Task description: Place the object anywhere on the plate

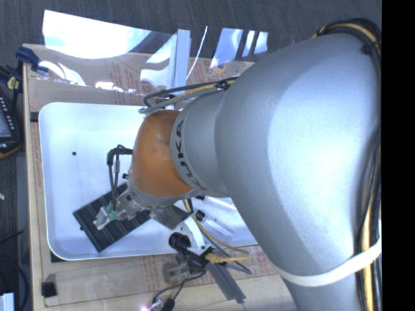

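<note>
A flat black ribbed rectangle lies tilted in the near part of the left white bin. My gripper is down right over this black piece, at or just above its top face. The grey arm with its orange band reaches in from the right and hides the right bin and much of the bench. No separate object or other plate can be made out; whatever sits under the arm is hidden.
A tiny dark speck lies on the left bin's floor. A black device sits at the left edge beyond the bin. Cables and a metal bracket hang by the bin's near rim.
</note>
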Action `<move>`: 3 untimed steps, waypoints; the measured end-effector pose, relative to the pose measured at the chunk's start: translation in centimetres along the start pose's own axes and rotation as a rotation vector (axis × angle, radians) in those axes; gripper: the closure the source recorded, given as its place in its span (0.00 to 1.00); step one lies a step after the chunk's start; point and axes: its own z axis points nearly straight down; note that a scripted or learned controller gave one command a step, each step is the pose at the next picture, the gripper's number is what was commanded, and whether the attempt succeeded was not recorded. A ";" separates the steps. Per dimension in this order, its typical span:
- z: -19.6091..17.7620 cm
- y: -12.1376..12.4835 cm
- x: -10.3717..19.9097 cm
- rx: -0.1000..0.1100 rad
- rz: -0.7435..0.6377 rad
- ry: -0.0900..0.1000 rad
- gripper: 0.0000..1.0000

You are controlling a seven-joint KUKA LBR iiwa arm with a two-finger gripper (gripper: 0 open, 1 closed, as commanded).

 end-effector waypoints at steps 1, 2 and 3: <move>-7.7 -1.8 -4.1 -0.008 -0.314 -0.004 1.00; 2.2 0.7 1.1 -0.006 -0.009 -0.001 1.00; -5.3 2.7 5.2 -0.007 -0.561 -0.004 1.00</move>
